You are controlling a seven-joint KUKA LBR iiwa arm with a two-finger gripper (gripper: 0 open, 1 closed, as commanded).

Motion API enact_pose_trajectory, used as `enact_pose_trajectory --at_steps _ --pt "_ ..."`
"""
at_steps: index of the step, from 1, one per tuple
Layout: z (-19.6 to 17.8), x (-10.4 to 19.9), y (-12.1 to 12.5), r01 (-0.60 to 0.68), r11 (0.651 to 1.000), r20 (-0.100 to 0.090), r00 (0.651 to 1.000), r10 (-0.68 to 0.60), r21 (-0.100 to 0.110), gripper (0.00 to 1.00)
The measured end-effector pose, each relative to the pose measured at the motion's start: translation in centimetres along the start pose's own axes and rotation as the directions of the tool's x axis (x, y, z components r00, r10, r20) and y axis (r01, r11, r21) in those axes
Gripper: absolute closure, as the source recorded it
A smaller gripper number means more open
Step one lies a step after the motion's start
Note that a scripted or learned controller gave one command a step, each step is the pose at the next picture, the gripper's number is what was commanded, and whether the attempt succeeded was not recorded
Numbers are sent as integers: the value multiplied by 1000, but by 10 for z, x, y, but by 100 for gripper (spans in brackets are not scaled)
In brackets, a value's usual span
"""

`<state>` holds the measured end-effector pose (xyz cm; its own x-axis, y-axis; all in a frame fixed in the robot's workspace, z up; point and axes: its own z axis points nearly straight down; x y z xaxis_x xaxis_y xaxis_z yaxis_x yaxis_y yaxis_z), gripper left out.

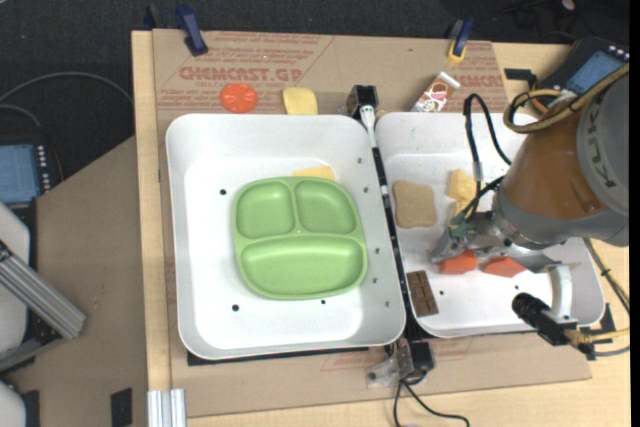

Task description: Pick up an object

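My gripper (458, 237) hangs low over the middle of the right bin (500, 315), on the end of the grey arm with the orange band (550, 177). Right below and against it lies an orange-red object (464, 263), with a red end (503, 267) poking out to the right. A tan bread slice (415, 204) lies just left of the gripper. A small yellow piece (460, 185) sits behind it. A brown bar (420, 292) rests near the bin's front left. The arm hides the bin's right part.
The left bin (200, 245) holds a green divided plate (298, 237) with a pale yellow piece (315, 173) at its back edge. Behind the bins lie an orange disc (238, 97), a yellow block (299, 101), a black item (362, 99) and a small wrapper (435, 95).
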<state>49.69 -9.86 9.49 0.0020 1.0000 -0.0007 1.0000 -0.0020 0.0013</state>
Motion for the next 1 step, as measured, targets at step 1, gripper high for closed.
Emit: enact_pose_trajectory --at_steps 1 --pt "-96 75 40 12 1000 -3 1000 -12 -12 100"
